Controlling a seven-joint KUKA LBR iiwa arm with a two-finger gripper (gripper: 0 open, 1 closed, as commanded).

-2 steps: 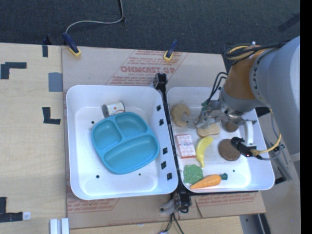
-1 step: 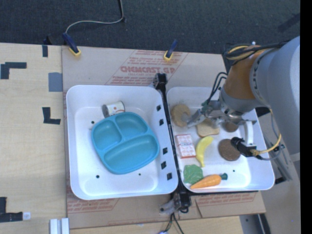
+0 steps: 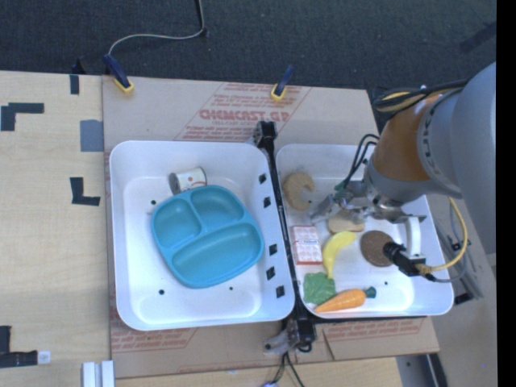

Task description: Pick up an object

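While the arm reaches into the right bin (image 3: 439, 301) from the right, I see its gripper (image 3: 343, 205) low over a pale object (image 3: 348, 222), just above the banana (image 3: 336, 249); whether it is open or closed I cannot tell. The carrot (image 3: 343, 300) lies near the front wall.

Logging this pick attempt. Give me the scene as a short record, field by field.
left bin: blue divided plate, small can lying beside it
right bin: banana, carrot, broccoli, red-and-white packet, tan round item, brown disc
arm: reaching over right bin from the right
gripper: low in right bin, just above the banana
grasp: nothing seen between fingers
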